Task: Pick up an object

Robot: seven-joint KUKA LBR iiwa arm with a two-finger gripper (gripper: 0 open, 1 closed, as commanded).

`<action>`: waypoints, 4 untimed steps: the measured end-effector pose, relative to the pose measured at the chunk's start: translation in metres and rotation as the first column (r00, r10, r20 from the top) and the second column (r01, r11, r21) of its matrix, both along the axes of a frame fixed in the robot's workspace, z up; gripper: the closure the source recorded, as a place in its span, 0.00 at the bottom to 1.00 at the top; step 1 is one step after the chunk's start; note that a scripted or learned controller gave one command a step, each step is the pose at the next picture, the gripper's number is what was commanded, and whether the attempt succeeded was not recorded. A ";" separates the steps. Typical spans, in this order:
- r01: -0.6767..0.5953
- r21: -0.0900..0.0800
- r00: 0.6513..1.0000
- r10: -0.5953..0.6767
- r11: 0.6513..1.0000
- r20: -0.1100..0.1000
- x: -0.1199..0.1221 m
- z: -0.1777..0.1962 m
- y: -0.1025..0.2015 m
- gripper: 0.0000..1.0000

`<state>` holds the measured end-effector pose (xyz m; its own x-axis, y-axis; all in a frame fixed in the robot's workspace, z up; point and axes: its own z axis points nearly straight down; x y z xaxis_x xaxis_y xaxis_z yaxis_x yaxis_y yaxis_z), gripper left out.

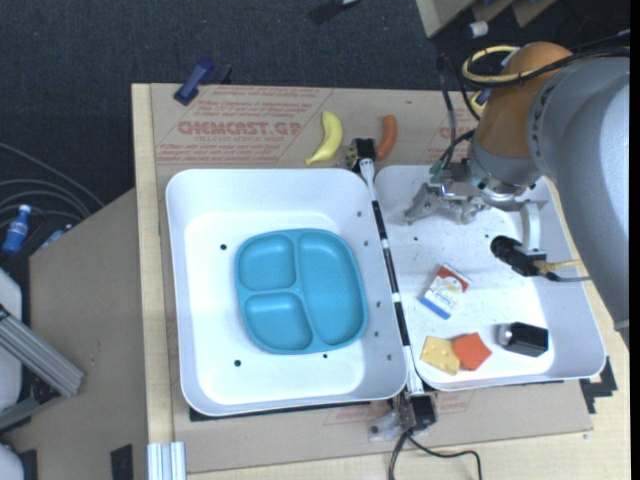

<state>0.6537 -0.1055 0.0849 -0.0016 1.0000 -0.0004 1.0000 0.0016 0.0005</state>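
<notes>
Hovering over the far end of the right-hand shallow white bin (580, 313), the metal two-finger gripper (432, 205) has its fingers spread apart with nothing between them. The candidates lie well apart from it toward the near end: a small white card box with orange and blue print (443, 291), a yellow wedge-shaped block (438, 354) touching an orange block (472, 349), and a black oblong object (524, 338). The likeliest failure is closing on bare floor, since no object sits under the fingers. The two touching blocks risk a double grab or a nudge. The flat box may slide rather than lift.
</notes>
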 end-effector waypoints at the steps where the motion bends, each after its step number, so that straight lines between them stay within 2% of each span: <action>1: 0.002 0.001 1.000 -0.002 1.000 -0.003 -0.061 0.000 0.005 0.00; 2: 0.001 0.000 1.000 -0.001 1.000 0.000 0.003 0.000 0.009 0.00; 3: 0.003 0.001 1.000 -0.003 1.000 -0.003 -0.079 -0.001 0.007 0.00; 4: 0.003 0.001 1.000 -0.003 1.000 -0.002 -0.079 0.010 0.008 1.00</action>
